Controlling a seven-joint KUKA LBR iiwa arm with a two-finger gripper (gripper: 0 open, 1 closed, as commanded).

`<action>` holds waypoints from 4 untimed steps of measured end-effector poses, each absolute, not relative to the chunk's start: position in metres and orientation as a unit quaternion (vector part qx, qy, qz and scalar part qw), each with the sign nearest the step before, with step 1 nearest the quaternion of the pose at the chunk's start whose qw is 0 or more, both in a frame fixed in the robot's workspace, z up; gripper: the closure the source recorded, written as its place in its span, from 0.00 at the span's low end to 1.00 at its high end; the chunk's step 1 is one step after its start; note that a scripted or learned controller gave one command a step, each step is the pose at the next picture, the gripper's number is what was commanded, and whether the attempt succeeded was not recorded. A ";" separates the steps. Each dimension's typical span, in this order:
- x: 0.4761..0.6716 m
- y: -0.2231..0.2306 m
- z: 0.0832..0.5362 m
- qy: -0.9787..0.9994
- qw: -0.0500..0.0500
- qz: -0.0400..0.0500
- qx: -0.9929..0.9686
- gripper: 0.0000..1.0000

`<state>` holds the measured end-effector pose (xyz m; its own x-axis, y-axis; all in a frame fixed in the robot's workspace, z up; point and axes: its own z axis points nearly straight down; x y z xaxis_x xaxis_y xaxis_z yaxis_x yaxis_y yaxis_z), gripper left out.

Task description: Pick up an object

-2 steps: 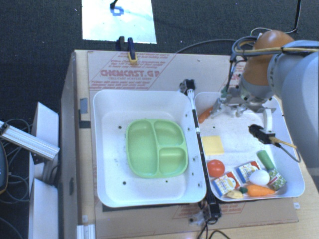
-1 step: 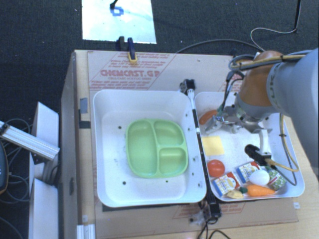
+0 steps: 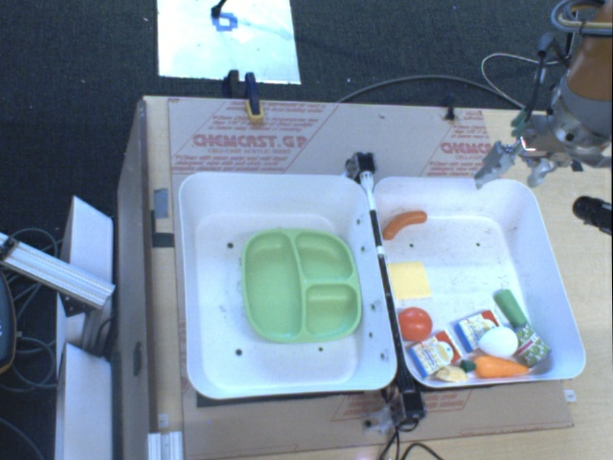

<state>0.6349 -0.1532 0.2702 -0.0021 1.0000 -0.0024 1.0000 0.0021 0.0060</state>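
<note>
above right bin's corner, end effector

gripper hangs above right bin far corner, fingers spread, nothing between. left bin holds green divided plate. right bin: sausage, yellow cheese slice, tomato, egg, carrot, green cucumber, small packets.

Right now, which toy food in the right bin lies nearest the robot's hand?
The orange-red sausage, alone at the bin's far end; the others cluster farther from the hand.

Bench w/ 2 white bins
</note>
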 end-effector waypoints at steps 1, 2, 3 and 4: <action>0.668 -0.158 0.096 0.709 -0.001 0.000 0.706 0.00; 0.669 -0.109 0.085 0.709 0.000 0.001 0.705 0.00; 0.602 -0.084 0.110 0.708 0.001 0.001 0.706 0.00; 0.549 -0.182 0.191 0.707 0.002 0.000 0.707 0.00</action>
<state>0.5492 -0.1825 0.1915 -0.0002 1.0000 -0.0026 1.0000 0.0002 0.0035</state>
